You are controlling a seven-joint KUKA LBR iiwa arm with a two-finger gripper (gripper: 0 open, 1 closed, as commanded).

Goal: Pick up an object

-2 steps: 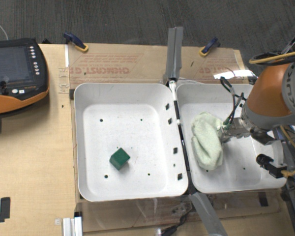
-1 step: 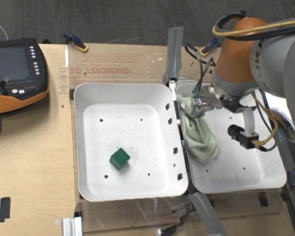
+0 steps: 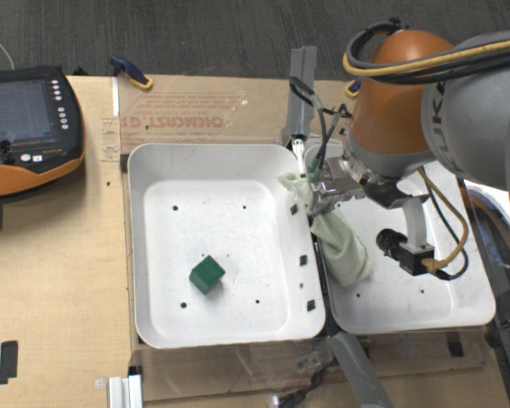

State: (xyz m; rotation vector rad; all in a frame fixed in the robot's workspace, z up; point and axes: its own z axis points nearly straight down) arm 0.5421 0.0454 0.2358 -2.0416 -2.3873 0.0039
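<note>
A pale green cloth (image 3: pixel 342 249) is seen dangling beneath the hand (image 3: pixel 321 189) over the bins' shared rim; whether it is gripped cannot be told.

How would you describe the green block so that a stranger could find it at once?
Start at the left white bin. In its lower middle sits the green block, alone on the floor. It is small, dark green and sharp-edged, unlike the pale, limp cloth hanging over the bins' shared edge.

I work in a robotics lab: my grey arm (image 3: pixel 467 92) with its orange band reaches over two white bins (image 3: pixel 144 228) on a plywood table (image 3: pixel 51 270), a teach pendant (image 3: pixel 25 126) lies at the side, cables loop overhead, and grey carpet lies beyond.
</note>
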